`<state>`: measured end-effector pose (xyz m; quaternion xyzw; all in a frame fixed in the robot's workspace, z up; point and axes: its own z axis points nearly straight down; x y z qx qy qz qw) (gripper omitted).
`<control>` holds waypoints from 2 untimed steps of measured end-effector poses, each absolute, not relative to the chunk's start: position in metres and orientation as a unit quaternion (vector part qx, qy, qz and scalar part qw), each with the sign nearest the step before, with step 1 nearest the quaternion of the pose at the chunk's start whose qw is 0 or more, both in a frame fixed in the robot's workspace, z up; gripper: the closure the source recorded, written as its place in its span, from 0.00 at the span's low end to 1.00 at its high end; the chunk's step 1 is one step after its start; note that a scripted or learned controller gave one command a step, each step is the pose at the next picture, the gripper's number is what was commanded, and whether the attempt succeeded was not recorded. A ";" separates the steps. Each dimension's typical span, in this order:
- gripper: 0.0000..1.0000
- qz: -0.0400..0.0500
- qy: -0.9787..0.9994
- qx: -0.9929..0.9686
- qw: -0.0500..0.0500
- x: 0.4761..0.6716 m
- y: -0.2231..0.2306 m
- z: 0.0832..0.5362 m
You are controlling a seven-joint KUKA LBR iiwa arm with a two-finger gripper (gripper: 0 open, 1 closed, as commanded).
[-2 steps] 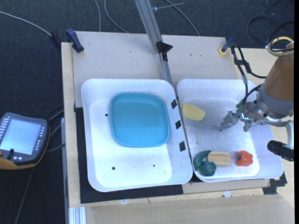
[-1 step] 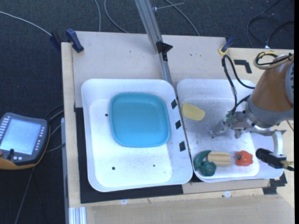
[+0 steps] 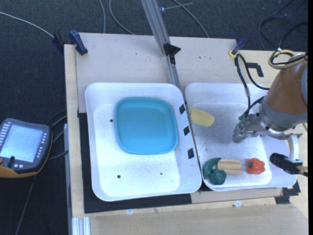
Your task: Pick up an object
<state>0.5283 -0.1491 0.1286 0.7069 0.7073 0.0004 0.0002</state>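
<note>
The right bin (image 3: 220,104) holds a pale yellow flat piece (image 3: 202,117) near its left wall. Along its front edge lie a dark green toy vegetable (image 3: 214,171), a tan wooden cylinder (image 3: 230,166) and a red-orange toy pepper (image 3: 255,166). My gripper (image 3: 241,132) hangs low over the bare middle of this bin, to the right of the yellow piece and above the cylinder in the view. Nothing is seen in its grasp.
A blue square plate (image 3: 146,125) lies in the left bin (image 3: 100,146). A slanted metal rail (image 3: 159,26) runs down to the divide between the bins. Cables (image 3: 246,80) trail over the right bin's back edge. A handheld pendant (image 3: 22,146) sits off the bench at the left.
</note>
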 end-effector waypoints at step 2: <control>1.00 0.002 0.707 0.707 0.002 0.530 -0.151 0.230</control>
